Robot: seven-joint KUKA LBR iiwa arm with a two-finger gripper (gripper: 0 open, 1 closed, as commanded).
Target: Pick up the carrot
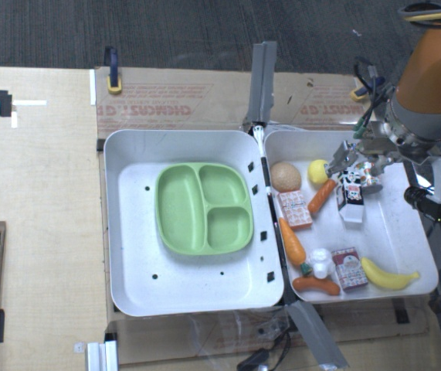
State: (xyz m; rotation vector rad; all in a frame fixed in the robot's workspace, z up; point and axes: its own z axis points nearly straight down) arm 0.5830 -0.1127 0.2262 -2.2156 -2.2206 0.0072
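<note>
Left bin (120, 230), centre of the frame: one green divided plate (204, 207), three compartments, lying flat.

Right bin (405, 230), right of the frame, contents:
- Carrot (322, 195), small, lying at a slant in the upper half of the bin, its upper end just below the gripper.
- Second carrot (291, 240), larger, along the bin's left wall; a third orange piece (317, 286) at the lower edge.
- Brown round item (285, 177) and yellow lemon (317, 172), upper left.
- Two small red-and-white cartons (294, 209), (349, 268).
- Banana (388, 274), lower right.
- Small milk carton (351, 199), just right of the slanted carrot.

Gripper (342, 165), upper right: low over the bin beside the lemon; whether its pincer is apart or together cannot be told. Arm (429, 76) enters from the right.
</note>
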